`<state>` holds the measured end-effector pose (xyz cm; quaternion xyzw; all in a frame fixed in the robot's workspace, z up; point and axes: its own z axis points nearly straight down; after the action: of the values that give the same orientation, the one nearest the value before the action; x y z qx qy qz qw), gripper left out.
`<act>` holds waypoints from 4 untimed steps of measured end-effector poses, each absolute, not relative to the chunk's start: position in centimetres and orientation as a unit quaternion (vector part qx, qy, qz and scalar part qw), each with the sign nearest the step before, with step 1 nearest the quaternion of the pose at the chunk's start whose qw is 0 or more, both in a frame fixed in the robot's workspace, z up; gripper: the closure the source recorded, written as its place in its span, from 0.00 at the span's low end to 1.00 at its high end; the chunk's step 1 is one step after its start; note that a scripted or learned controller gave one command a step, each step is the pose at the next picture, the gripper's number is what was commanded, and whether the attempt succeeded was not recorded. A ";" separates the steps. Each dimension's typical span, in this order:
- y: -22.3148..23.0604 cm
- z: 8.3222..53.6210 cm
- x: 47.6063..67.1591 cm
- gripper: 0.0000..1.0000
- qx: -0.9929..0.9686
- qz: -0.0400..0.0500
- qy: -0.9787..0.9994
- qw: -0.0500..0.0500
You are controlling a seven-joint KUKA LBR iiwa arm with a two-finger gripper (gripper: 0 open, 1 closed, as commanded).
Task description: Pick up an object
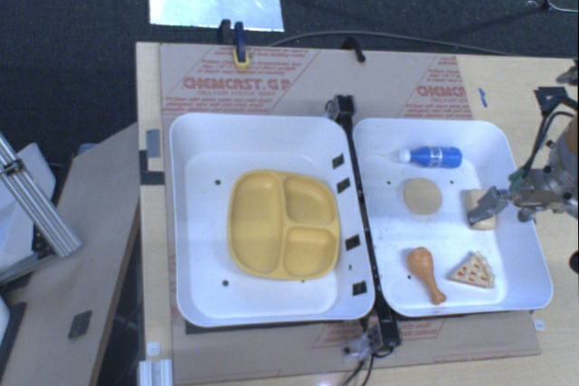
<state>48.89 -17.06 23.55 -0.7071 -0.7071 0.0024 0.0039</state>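
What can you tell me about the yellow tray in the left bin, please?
The yellow tray is a rounded-square divided plate, apparently smooth plastic, with three compartments: one long one on its left side and two smaller ones on its right. It lies flat and right way up, turned slightly askew, roughly in the middle of the left bin, resting on the bin's floor. Nothing lies in its compartments and nothing else touches it; the gripper is over the right bin, well away.

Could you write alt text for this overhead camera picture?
A robot gripper reaches over the right white bin, which holds a blue bottle, round cracker, drumstick and pizza slice; the left bin holds a yellow divided plate.
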 end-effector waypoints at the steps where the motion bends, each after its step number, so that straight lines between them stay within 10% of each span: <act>1: -17.0 24.1 49.1 0.00 -0.706 0.000 -0.708 -0.001; 4: -15.8 8.3 48.9 0.00 -0.707 0.000 -0.707 0.000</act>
<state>48.90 -15.81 8.29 -0.7069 -0.7074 -0.0003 -0.0001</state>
